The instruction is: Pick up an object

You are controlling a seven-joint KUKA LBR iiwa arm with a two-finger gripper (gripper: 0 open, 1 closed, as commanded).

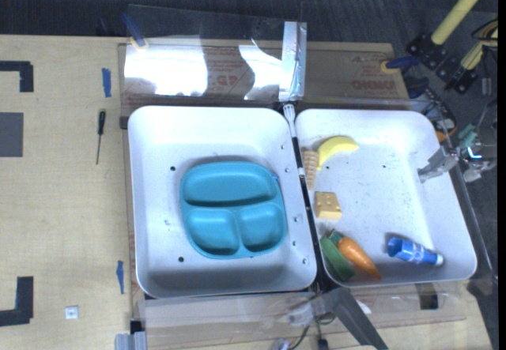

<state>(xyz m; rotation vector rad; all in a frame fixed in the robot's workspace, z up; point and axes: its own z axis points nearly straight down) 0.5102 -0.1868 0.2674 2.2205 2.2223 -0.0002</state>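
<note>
Presently: right bin (395, 143) holds banana (337, 148), cracker (327, 204), carrot (357, 255), blue tube (413, 251). Claw (443, 160) at right rim; finger state indeterminable. Risk: objects hug walls, so fingers may strike the rim.

A grey metal pincer (437, 160) with pale, shiny parts and dark cables beside it.

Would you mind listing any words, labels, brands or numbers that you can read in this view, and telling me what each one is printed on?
None of the text can be read.
Red print on the cardboard behind the bins: too blurred and washed out by glare to read.
White marking on the blue tube in the right bin: too small to read.
Small square tag on the bench: too small to read.
</note>
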